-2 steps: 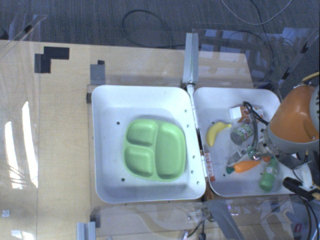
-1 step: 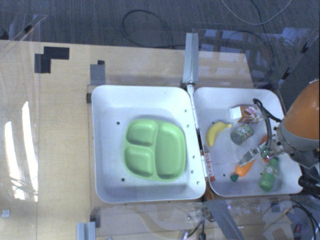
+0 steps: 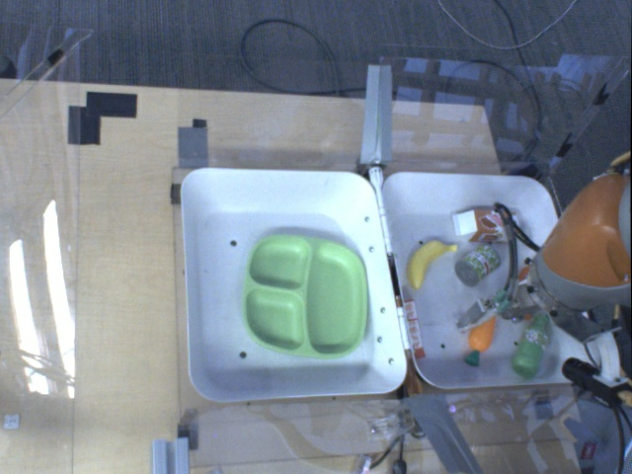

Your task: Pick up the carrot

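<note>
Carrot [image 3: 482, 336]: small, orange, green tip pointing toward near wall; lying in right bin, lower middle, on bin floor. Gripper tips right at its upper end; contact can't be told.

Rest, largest to smallest:

Bench [image 3: 118, 265]: light wood, clear shield panels w/ glare on left side.

Left bin [image 3: 207, 265]: white, shallow; touching right bin along centre divider.

Right bin [image 3: 434, 205]: white, shallow; holds all loose items.

Arm [image 3: 592, 240]: grey w/ orange band, reaching in from right over right bin's right edge.

Green tray [image 3: 304, 294]: three compartments, sitting mid left bin, slightly tilted.

Gripper [image 3: 497, 309]: metal fingers low over right bin, between can and carrot; fingers apart or together – can't tell, too blurred and cluttered.

Green bottle [image 3: 531, 349]: lying near right bin's near-right corner, just beside carrot, to its right.

Banana [image 3: 427, 261]: yellow, curved, near divider, left of can.

Can [image 3: 478, 264]: greyish, on its side, mid bin, just beside banana.

Brown carton [image 3: 487, 226]: above can, near far wall.

White tag [image 3: 464, 222]: small, touching carton's left side.
</note>
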Motion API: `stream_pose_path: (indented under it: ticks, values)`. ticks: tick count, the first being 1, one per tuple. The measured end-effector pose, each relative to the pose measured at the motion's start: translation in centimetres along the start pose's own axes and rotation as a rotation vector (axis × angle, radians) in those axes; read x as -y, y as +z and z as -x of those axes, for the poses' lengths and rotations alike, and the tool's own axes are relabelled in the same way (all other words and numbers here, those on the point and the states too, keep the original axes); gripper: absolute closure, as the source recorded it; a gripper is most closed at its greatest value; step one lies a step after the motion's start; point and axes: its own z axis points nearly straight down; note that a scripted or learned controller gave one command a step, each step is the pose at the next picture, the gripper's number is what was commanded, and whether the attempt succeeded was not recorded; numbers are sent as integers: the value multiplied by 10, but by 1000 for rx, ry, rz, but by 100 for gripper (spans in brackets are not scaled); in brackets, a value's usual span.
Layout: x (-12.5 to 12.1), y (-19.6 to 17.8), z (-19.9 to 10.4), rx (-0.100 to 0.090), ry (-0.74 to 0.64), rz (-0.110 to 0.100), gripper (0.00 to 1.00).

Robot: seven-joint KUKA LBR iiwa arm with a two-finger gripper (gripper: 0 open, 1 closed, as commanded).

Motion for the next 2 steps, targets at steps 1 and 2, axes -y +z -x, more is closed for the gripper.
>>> stream_pose_path:
  ticks: [1, 2]
  values:
    - [-4, -11, 1, 4, -2, 9, 100]
    - [-9, -92, -40, 0, 63, -4, 100]
